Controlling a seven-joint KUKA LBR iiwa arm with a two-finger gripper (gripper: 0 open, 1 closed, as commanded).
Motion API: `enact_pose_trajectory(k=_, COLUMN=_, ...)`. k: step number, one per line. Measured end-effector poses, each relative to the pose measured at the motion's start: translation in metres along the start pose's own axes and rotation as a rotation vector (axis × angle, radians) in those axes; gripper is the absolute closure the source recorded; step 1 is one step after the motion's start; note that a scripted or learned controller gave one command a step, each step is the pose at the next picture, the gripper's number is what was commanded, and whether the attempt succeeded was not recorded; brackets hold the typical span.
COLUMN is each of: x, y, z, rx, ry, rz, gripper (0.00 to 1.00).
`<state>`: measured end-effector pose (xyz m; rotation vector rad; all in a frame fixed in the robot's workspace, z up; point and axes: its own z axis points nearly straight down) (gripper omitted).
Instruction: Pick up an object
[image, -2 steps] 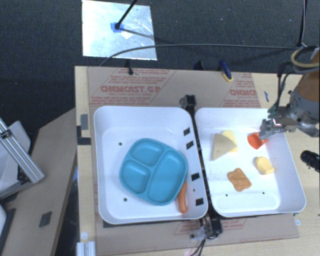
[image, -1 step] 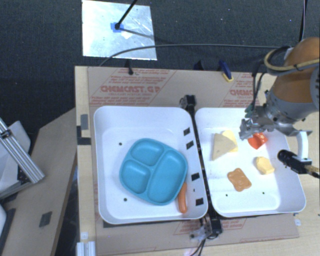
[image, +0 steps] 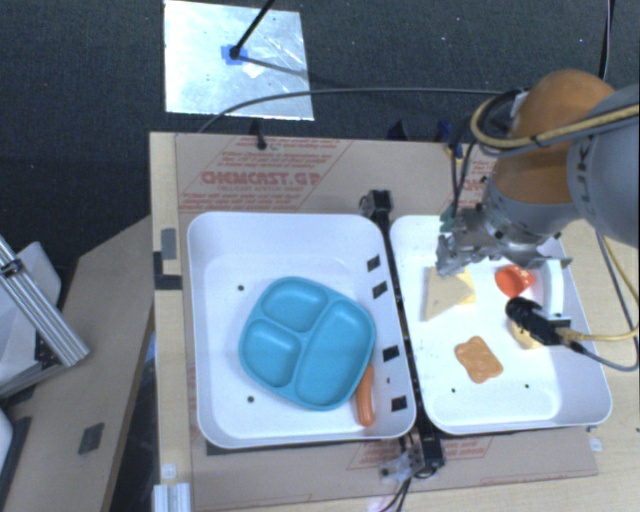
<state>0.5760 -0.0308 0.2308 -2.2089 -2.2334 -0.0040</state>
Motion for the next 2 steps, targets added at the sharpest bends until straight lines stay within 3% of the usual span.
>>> enact_pose_trajectory(k=2, x=0.114, y=0.031, z=-0.008, rx=-0.002, ry=0.001, rz=0.0, gripper=1.0)
